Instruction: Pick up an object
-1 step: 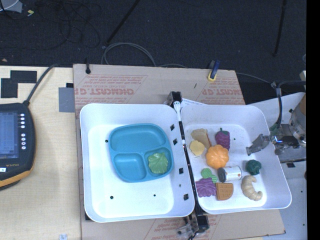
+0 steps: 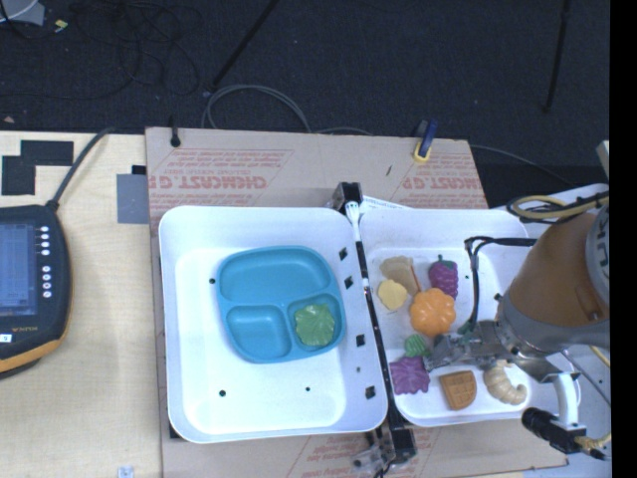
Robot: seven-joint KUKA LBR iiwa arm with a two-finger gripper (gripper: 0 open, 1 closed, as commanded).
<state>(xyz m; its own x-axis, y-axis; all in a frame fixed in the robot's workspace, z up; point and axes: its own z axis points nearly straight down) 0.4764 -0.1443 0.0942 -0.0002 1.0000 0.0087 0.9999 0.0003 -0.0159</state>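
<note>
One pincer [image 2: 450,348] down in the right bin [image 2: 498,229] by the orange pumpkin [image 2: 432,311]; can't tell its grip.

— What sort of place am I looking at?
— A robotics lab: a teach pendant [image 2: 25,282] is lying on the counter [image 2: 95,167], cables [image 2: 149,38] are trailing over dark carpet, and cardboard [image 2: 299,172] is sitting under two white bins [image 2: 189,317].

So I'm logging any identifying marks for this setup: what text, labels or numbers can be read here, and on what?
"CHEMCAST", printed red, upside down, repeated: on the cardboard sheet under the two bins.
Teach pendant at the left: its screen and buttons carry marks, too small and blurred to read.
Bins, blue tray and toy food: no readable text.
</note>
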